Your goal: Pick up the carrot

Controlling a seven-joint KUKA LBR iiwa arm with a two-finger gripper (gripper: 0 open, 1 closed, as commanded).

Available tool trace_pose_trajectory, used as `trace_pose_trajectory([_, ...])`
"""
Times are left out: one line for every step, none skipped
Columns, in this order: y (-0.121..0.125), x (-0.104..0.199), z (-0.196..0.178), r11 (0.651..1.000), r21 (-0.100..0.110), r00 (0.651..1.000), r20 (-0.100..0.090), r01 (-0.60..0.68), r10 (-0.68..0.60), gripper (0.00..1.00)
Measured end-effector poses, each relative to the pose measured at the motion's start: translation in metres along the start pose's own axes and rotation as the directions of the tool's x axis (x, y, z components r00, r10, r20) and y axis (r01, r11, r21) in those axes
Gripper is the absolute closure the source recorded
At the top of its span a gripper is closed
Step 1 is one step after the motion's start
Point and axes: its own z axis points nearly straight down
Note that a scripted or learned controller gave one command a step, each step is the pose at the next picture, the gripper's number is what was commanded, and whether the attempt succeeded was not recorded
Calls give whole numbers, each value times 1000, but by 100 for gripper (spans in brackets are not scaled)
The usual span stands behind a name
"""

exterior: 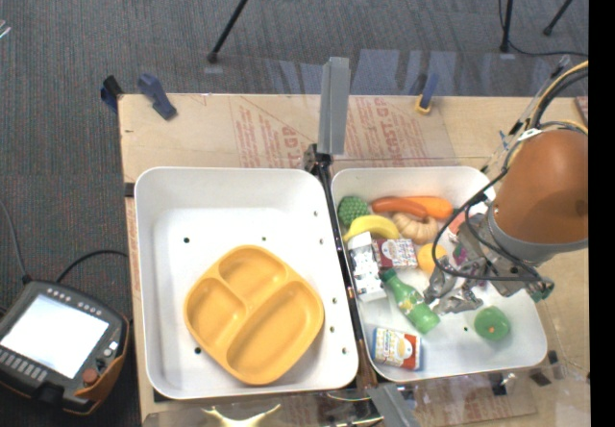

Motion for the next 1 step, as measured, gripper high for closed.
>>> trace_pose_trajectory([-76,-18,-202,972,15,972,23,-236,236,100])
